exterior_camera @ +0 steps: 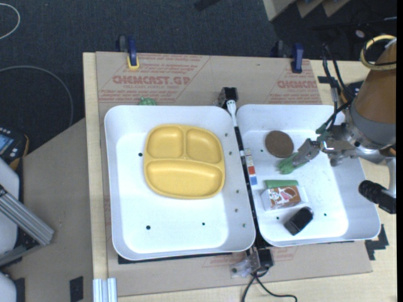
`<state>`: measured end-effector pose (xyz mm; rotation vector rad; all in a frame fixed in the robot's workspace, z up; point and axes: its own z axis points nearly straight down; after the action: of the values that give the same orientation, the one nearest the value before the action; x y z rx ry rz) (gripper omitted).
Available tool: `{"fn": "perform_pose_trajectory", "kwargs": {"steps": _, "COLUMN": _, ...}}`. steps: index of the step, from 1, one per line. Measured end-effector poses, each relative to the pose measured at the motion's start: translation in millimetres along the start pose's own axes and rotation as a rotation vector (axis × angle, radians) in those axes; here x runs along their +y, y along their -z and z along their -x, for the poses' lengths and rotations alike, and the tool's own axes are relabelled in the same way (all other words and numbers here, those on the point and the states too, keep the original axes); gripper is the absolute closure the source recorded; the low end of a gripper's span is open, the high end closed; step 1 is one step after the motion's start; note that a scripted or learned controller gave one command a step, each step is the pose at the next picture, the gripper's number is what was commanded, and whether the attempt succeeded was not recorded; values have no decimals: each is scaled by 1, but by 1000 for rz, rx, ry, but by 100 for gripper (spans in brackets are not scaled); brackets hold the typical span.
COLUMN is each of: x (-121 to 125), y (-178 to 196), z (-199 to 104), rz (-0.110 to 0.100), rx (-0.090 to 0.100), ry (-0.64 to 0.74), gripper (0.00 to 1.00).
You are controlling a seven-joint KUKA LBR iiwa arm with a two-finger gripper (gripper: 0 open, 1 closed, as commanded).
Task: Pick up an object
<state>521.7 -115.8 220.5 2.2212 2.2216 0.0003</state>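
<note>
The pincer (306, 152) hangs over the right white bin (343, 231), its fingers narrow, touching a small green object (287, 165)

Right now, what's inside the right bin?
The right bin holds a brown disc, a small green item at the tip of the hand, a flat packet and a black block. The arm covers part of its right side.

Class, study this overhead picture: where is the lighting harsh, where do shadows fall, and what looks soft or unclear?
Camera view: the white bins glare brightly, washing out surface detail; the yellow divided plate casts only a faint shadow; the gripper looks soft, its fingers indistinct over the green item; the carpet behind is dim.
</note>
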Motion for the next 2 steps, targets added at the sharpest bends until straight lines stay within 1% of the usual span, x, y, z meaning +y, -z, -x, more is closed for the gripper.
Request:
{"fn": "perform_pose_trajectory", "kwargs": {"steps": 1, "x": -4, "y": 135, "z": -40, "rz": 16, "rx": -1, "ry": 6, "gripper": 0}}
{"fn": "perform_pose_trajectory", "kwargs": {"steps": 2, "x": -5, "y": 137, "z": -37, "rz": 6, "rx": -2, "ry": 2, "gripper": 100}}
